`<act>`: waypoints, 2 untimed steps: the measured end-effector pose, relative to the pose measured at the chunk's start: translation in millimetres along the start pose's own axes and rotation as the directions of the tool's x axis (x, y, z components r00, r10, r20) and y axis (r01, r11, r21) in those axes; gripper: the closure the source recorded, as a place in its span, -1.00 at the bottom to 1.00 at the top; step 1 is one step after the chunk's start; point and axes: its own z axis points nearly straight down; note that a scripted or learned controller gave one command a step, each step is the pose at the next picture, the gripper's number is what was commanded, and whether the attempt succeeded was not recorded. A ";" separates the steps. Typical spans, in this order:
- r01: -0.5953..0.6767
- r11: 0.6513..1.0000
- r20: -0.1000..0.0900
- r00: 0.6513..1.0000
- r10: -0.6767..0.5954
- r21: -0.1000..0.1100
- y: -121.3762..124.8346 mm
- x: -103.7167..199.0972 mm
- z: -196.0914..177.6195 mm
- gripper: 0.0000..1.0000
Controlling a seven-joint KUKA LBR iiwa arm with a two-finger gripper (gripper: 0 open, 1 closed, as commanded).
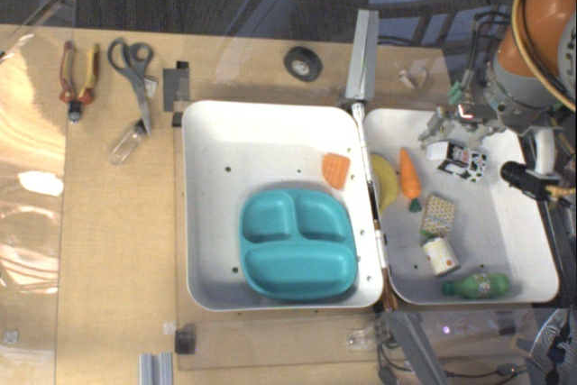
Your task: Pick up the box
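A small box (439, 214) with a speckled tan pattern lies flat in the middle of the right bin (532, 279). My gripper (462, 127) hangs over the far part of that bin, up and to the right of the box and apart from it. Directly below the gripper lies a small white and black packet (464, 160). Nothing is visibly held.
The right bin also holds a banana (387, 179), a carrot (410, 175), a small white can (440, 255) and a green bottle (476, 286). The left bin (207, 194) holds a teal divided tray (297, 242) and an orange block (335, 169). Scissors (135, 72), pliers (77, 77) and a tape roll (303, 63) lie on the bench.
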 end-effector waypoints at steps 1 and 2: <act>-0.128 0.992 0.002 0.992 0.128 -0.010 -101.8 -34.9 126.9 -1.00; 0.032 0.999 0.001 0.999 -0.032 -0.008 4.3 3.4 128.2 -1.00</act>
